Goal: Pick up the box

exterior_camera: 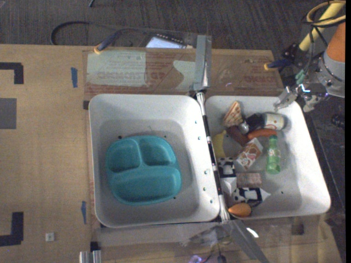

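Gripper [293,96] over right bin [312,163] rim at one o'clock, nothing held; finger spread impossible to tell; box [249,154] mid-bin, at seven o'clock from gripper, beside green bottle [272,155].

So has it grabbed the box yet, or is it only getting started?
Only starting, it seems. Done: nothing visible; the box lies in the right bin among the other clutter, beside the green bottle. In hand: nothing that I can see; the gripper sits near that bin's far right corner, apart from the box. Left: reach over the box, come down, grasp it and lift it out.
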You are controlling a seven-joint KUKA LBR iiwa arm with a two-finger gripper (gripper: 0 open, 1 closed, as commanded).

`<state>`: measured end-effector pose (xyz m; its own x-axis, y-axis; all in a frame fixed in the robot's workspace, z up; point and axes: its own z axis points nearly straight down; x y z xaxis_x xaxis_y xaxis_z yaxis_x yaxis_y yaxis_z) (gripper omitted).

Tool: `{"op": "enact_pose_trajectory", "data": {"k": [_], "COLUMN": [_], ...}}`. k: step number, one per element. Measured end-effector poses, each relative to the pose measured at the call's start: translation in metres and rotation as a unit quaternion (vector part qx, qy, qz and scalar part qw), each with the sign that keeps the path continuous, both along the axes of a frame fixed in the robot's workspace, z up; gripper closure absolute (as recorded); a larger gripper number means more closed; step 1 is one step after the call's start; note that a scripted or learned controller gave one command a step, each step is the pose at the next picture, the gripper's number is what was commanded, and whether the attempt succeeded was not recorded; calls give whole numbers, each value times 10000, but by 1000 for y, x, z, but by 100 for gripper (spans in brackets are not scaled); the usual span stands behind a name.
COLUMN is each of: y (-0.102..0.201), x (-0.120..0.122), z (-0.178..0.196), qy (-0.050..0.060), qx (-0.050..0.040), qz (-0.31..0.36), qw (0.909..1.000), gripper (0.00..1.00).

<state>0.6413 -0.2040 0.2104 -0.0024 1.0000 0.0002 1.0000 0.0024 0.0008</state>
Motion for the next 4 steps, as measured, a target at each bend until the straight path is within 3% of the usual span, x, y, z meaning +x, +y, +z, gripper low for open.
{"op": "enact_pose_trajectory", "data": {"k": [1, 2, 3, 4], "y": [-13, 39, 41, 41], "x": [5, -11, -10, -11], "z": [-68, -103, -92, -92], "qy": [-109, -142, -154, -127], "qx": [-20, -18, -8, -4], "qz": [-519, -1265, -1255, -1255], "qw": [9986, 9919, 9920, 9920], "gripper": [0, 0, 100, 0]}}
